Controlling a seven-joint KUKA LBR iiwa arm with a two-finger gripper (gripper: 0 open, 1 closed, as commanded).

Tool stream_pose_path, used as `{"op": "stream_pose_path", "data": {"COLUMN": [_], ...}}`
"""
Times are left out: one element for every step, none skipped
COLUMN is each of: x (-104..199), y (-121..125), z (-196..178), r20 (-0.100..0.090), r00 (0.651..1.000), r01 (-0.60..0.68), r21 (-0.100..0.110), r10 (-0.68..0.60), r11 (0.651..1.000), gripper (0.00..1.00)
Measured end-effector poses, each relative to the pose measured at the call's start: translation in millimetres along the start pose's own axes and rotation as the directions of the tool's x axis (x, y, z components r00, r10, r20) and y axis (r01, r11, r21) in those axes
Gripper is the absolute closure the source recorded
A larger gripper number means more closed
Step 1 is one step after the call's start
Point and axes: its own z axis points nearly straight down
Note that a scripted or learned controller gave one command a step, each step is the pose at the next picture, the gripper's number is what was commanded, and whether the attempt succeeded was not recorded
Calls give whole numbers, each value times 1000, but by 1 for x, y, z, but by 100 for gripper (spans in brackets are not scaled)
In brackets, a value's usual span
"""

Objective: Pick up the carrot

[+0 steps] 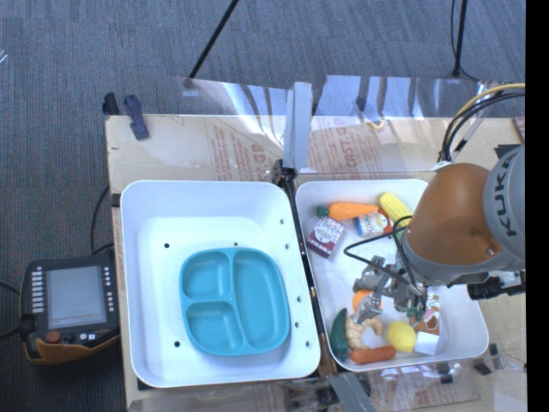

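The carrot (352,210), orange with a green top at its left end, lies on its side at the back of the right bin (446,187), next to a yellow corn cob (395,204). My gripper (383,297) hangs low over the middle of the same bin, well in front of the carrot and apart from it. It sits above a cluster of toy foods, right beside a small orange piece (361,299). The orange-banded wrist (450,217) hides part of the bin's right side.
A red packet (325,235) and a small bottle (371,223) lie just in front of the carrot. Near the bin's front are a yellow lemon (401,336), a green vegetable (340,333) and a red-orange piece (373,355). The left bin (150,213) holds a blue divided plate (233,300).
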Motion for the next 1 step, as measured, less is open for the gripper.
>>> {"op": "stream_pose_path", "data": {"x": [50], "y": [56], "z": [-81], "r20": [-5], "r00": [913], "r01": [-407], "r21": [6], "r10": [407], "r11": [913], "gripper": [100]}}
